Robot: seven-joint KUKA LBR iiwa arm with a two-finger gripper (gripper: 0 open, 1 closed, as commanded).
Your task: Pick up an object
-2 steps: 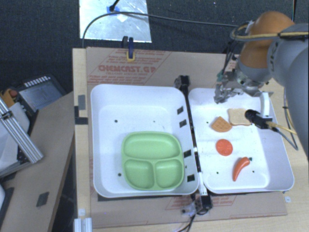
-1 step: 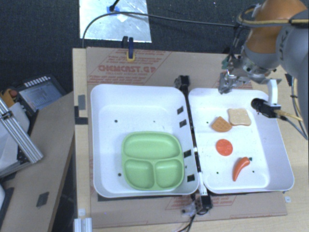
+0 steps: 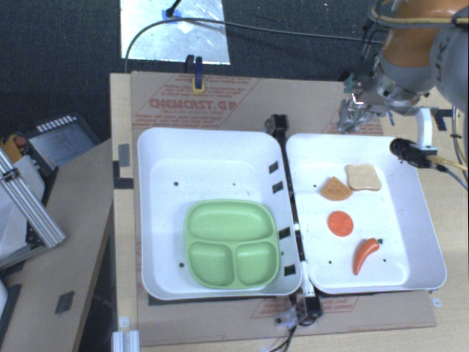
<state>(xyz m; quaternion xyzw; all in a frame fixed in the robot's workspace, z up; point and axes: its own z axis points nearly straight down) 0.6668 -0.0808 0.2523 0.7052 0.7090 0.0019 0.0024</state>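
Observation:
The right bin (image 3: 418,196) holds four small items: a pale bread slice (image 3: 363,177), a tan cookie-like piece (image 3: 335,189), a round red-orange slice (image 3: 340,224) and a red chili pepper (image 3: 366,254). My gripper (image 3: 355,114) hangs above the far rim of the right bin, up and behind the bread slice, apart from every item. Nothing shows between its fingers.
The left bin (image 3: 157,160) carries a green three-compartment plate (image 3: 231,242) in its near half. A black divider strip (image 3: 287,196) runs between the two bins. Cardboard lies under both bins, and a metal sheet (image 3: 174,20) sits at the back.

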